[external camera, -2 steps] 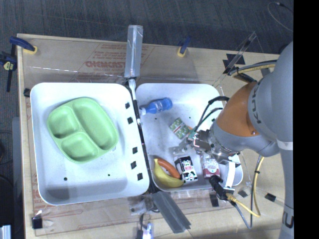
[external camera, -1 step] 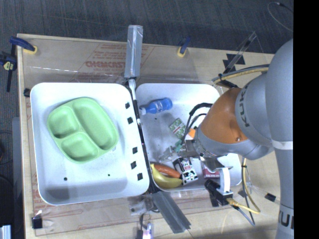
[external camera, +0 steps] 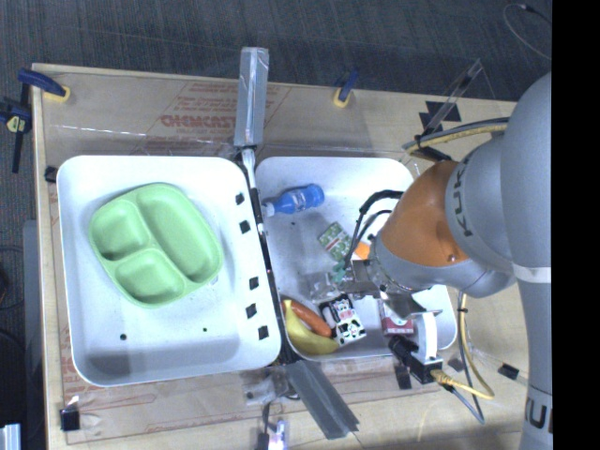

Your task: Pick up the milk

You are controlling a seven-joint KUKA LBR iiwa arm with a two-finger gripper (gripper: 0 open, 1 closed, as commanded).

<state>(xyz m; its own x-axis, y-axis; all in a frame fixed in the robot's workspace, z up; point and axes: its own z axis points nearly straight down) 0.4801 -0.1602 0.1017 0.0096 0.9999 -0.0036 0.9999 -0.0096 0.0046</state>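
Even, bright overhead light; soft shadows, slight blur, mild glare.

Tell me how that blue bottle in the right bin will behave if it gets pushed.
The blue bottle lies on its side on the right bin floor, so a nudge would probably roll it. It looks like small plastic, likely light and rigid. Its smooth round body may slip from a pinch.

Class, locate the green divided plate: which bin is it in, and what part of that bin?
The green divided plate lies in the left bin, in its upper-left part, apart from the blue bottle and banana in the right bin.
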